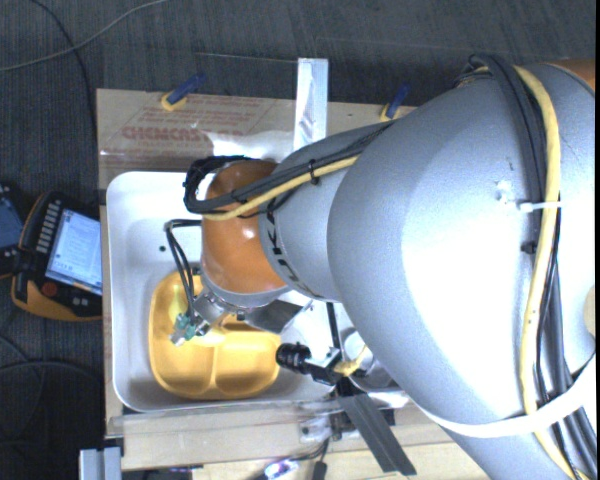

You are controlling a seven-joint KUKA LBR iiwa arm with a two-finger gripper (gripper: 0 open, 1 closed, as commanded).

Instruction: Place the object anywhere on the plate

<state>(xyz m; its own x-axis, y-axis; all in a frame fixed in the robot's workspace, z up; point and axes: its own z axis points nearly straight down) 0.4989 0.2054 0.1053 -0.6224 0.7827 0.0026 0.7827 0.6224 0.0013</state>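
A yellow plate [212,366] with a raised divider lies in the front part of the left white bin [130,218]. My grey arm reaches in from the right, and its orange band [238,236] hangs over the bin's middle. Below the band, the gripper [218,316] sits low over the plate's back edge, seen from above, with a small green part and black cables at its left side. The wrist hides whatever lies under it. The arm's bulk covers the right bin and the right half of the left bin.
A cardboard sheet [205,120] with blue clamps [183,92] lies behind the bins, beside a white upright strip [312,96]. A yellow-cased teach pendant [62,258] rests on the carpet to the left. Metal framing [330,428] runs along the bench's front edge.
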